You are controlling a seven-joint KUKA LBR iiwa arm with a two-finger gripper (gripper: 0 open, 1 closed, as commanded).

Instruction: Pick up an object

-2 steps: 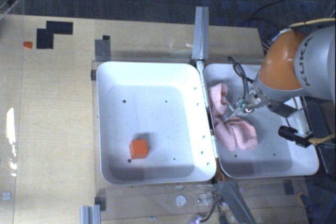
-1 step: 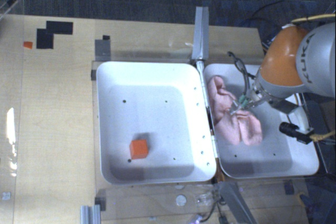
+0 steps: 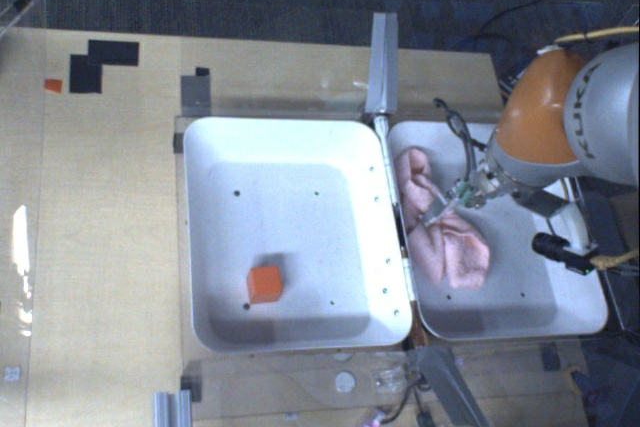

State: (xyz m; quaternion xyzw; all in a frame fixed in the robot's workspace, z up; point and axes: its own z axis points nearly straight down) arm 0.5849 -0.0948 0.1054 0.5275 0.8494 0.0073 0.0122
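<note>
Hovering: my end effector over the pink cloth, right bin
Grip: honestly can't tell
Left bin: orange block

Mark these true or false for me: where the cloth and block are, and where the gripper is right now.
1. The pink cloth lies in the right bin. True.
2. The orange block is in the same bin as the cloth. False: it sits in the left bin, near its front left.
3. The gripper is over the cloth. True.
4. The arm is reaching over the left bin. False: it is over the right bin.
5. The cloth is folded flat and square. False: it lies crumpled, along the right bin's left wall.
</note>
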